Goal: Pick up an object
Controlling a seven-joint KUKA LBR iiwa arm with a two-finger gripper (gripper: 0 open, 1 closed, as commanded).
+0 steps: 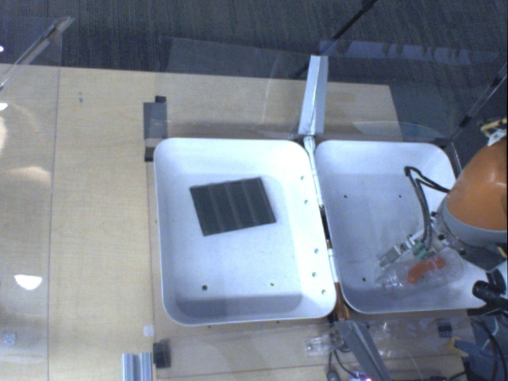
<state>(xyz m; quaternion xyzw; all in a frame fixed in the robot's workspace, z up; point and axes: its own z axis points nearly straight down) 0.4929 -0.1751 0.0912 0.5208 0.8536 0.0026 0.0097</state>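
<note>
A dark grey ribbed rectangular pad (pixel 232 205) lies flat in the left bin (pixel 182 292), toward its upper middle. In the right bin (pixel 357 173), a clear plastic item with an orange-red part (pixel 423 270) rests near the front right corner. My gripper (pixel 405 254) is down low in that bin, right at the clear item's left side. The arm's orange band (pixel 480 193) hangs over the bin's right edge and hides part of it. A black cable (pixel 419 193) loops from the wrist over the bin floor.
A metal divider post (pixel 312 101) stands behind the seam between the bins. Clear acrylic panels surround the wooden bench (pixel 87 213). Cables and brackets (pixel 357 352) lie in front of the right bin.
</note>
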